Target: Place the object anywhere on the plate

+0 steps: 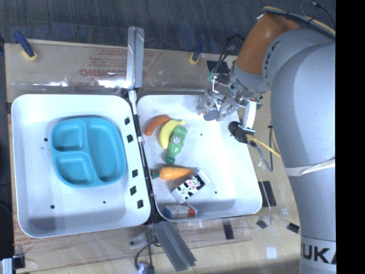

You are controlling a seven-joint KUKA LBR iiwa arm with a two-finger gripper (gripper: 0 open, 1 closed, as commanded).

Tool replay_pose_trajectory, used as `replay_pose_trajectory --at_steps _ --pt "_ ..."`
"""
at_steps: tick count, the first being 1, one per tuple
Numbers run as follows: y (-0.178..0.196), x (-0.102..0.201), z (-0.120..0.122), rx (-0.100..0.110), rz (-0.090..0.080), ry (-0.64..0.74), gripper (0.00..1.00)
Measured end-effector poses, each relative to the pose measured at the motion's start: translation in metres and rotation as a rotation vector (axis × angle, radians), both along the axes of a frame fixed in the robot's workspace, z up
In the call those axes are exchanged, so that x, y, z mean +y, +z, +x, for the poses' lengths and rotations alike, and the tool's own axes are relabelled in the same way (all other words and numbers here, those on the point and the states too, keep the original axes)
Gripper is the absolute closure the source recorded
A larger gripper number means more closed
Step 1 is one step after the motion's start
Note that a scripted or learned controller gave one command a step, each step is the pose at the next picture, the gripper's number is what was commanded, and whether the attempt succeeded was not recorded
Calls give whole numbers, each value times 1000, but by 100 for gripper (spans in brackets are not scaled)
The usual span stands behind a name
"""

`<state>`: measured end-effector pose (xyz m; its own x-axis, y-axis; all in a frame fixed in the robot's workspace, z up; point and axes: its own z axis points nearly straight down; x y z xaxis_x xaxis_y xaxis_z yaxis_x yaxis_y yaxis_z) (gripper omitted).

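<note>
Blue plate (88, 150) | "UKA" (cropped) on arm (305, 136) | gripper (219, 108) grip unclear

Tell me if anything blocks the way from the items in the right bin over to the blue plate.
Only the raised rims where the two bins meet lie between the right bin's items, such as the carrot, and the blue plate. The gripper hovers over the right bin's top edge.
</note>
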<state>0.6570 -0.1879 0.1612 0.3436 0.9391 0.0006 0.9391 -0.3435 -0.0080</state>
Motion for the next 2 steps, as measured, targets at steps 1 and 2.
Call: replay_pose_trajectory --at_steps 1,2 --pt "15 70 0 -2 0 249 100" --pt "5 25 -1 -6 -3 229 100"
